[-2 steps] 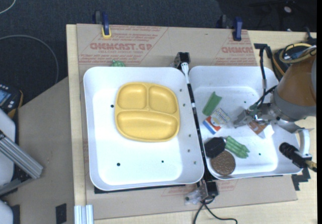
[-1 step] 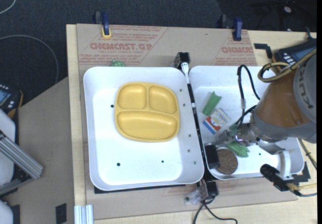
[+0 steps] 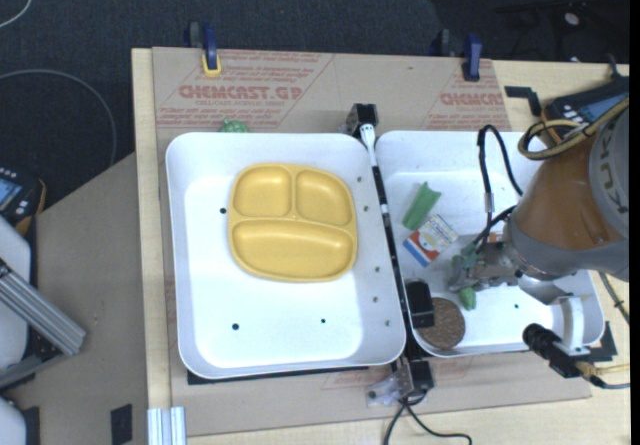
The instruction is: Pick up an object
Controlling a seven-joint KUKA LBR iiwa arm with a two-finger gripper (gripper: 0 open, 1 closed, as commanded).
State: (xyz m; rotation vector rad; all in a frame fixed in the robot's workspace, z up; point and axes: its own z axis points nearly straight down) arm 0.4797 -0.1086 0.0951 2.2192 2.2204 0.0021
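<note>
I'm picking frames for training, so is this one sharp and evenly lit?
Camera view: mostly sharp, with soft, even light; the yellow divided plate reads clearly in the left bin; the gripper area is murky, shadowed by the arm; the white bins look bright but not blown out.

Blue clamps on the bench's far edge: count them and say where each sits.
2. One blue clamp grips the far edge behind the left bin; the other grips it behind the right bin. The arm may hide more at the right.

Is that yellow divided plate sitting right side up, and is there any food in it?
Right side up and empty: the yellow plate in the left bin shows three bare hollow compartments facing the camera.
</note>
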